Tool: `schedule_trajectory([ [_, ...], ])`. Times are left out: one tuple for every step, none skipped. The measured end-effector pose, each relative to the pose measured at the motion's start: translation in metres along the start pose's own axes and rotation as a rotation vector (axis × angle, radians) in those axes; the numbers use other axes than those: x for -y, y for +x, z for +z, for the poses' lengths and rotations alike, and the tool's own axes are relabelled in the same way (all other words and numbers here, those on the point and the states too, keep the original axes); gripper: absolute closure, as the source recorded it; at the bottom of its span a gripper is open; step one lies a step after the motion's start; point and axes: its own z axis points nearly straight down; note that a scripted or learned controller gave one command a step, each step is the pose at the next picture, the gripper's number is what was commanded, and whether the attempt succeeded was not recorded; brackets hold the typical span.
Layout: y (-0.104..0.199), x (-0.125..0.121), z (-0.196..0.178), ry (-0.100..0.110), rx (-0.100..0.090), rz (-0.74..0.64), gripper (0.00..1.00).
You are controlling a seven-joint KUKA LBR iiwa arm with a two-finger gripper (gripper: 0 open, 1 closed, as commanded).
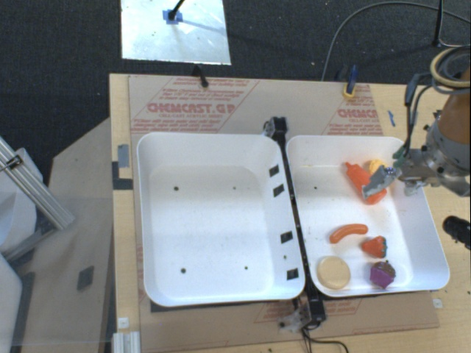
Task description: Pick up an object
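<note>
Orange bottle-shaped toy (pixel 359 176) lies in the right bin (pixel 423 230), near its far right corner, and the claw (pixel 380 181) sits directly over its near end. Whether the claw's fingers are apart or closed on the toy cannot be told. A small yellow piece (pixel 376 165) rests just beyond the orange toy. Nearer the camera from that toy, the same bin holds an orange sausage (pixel 347 232), a red-orange piece with a green bit (pixel 374 246), a round cream disc (pixel 333 272) and a purple object (pixel 382 273). The left bin (pixel 151 219) adjoins the right one. Red "CHEMCAST GP" lettering (pixel 190 109) shows on the table (pixel 221 98) behind the bins.
</note>
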Motion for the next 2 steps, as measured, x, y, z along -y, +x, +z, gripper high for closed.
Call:
schedule_trajectory([
  [-0.027, -0.042, 0.048, 0.000, 0.002, 0.003, 0.00],
  [-0.049, -0.111, 0.183, 0.000, 0.001, -0.002, 0.00],
])
